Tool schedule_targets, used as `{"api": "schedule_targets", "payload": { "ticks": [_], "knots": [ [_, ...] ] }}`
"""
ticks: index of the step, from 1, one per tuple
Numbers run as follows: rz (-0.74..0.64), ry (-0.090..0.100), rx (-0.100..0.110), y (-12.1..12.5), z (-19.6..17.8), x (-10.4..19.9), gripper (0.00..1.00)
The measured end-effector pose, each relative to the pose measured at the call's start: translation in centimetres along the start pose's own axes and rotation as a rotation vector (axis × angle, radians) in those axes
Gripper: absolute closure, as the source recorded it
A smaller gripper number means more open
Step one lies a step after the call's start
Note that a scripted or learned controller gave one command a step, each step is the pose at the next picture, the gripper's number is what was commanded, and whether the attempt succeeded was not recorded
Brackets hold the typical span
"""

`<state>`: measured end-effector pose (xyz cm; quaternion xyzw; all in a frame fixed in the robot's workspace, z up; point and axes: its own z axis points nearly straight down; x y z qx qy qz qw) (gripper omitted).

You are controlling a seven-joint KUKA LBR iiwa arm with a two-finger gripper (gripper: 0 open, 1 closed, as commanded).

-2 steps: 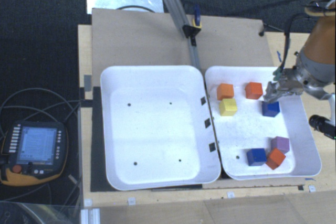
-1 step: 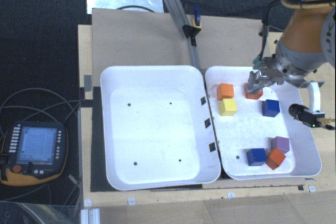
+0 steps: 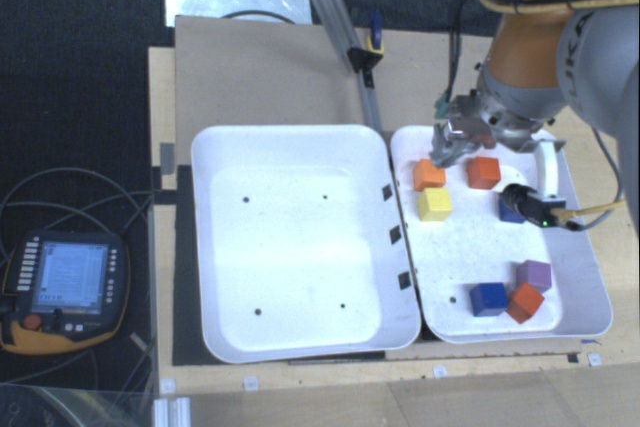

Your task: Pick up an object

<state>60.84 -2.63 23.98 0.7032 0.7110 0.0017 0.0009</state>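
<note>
The right bin (image 3: 500, 320) holds several small blocks. An orange block (image 3: 429, 175) lies near its back left, with a yellow block (image 3: 434, 204) just in front of it and a red-orange block (image 3: 483, 172) to the right. A dark blue block (image 3: 512, 205) sits partly behind a black cable fitting. At the front lie a blue block (image 3: 488, 299), an orange-red block (image 3: 525, 302) and a purple block (image 3: 534, 273). My gripper (image 3: 452, 147) hangs low over the bin's back left, just above and behind the orange block. Nothing shows between its fingers.
The left bin (image 3: 290, 235) lies beside the right one on the brown bench. A slanted metal pole (image 3: 335, 5) rises behind the bins. A teach pendant (image 3: 65, 290) lies on the floor at the left. The arm's orange band (image 3: 545, 5) looms over the right bin's back.
</note>
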Motion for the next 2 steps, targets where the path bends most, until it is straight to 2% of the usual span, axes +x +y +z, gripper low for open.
{"api": "schedule_targets", "payload": {
  "ticks": [1, 2],
  "knots": [
    [0.001, 0.0, 0.001, 0.9, 0.9, 4.8, 1.0],
    [0.0, 0.002, -0.001, 2.5, 0.0, 10.4, 1.0]
  ]
}}
